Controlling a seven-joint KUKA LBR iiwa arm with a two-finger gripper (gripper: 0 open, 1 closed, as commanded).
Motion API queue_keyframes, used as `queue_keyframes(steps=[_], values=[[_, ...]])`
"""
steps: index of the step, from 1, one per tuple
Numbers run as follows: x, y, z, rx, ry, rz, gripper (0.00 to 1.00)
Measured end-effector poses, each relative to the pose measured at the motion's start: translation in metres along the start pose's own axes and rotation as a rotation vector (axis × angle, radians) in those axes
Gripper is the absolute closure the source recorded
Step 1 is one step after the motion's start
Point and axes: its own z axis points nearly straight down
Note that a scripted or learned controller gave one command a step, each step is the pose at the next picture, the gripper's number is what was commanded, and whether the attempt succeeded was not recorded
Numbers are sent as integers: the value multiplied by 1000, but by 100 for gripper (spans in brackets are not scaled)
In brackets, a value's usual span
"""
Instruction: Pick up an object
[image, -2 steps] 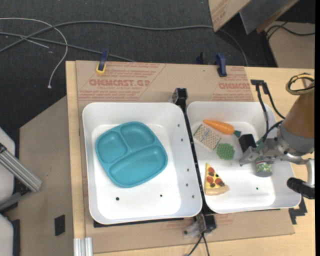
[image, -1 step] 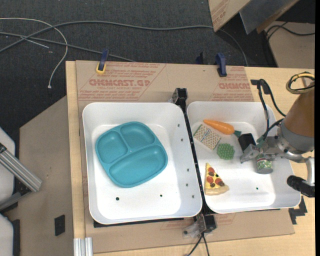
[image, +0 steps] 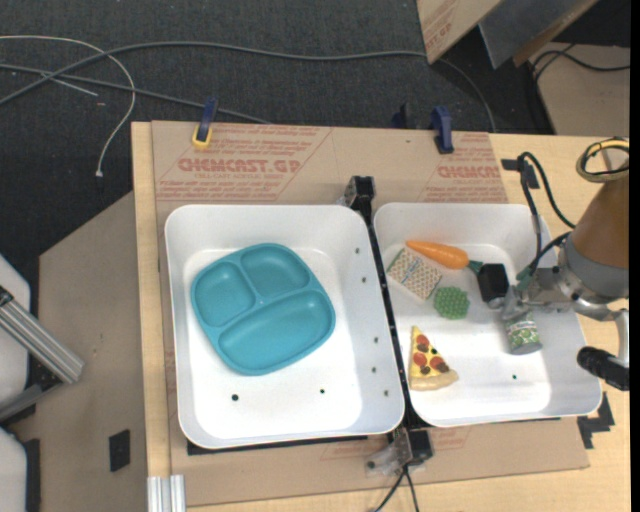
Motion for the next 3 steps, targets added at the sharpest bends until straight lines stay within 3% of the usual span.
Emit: queue_keyframes(steps=[1, 3], values=[[0, 2, -43, 20, 7, 0, 100], [3, 12, -153, 17, 6, -1, 100]])
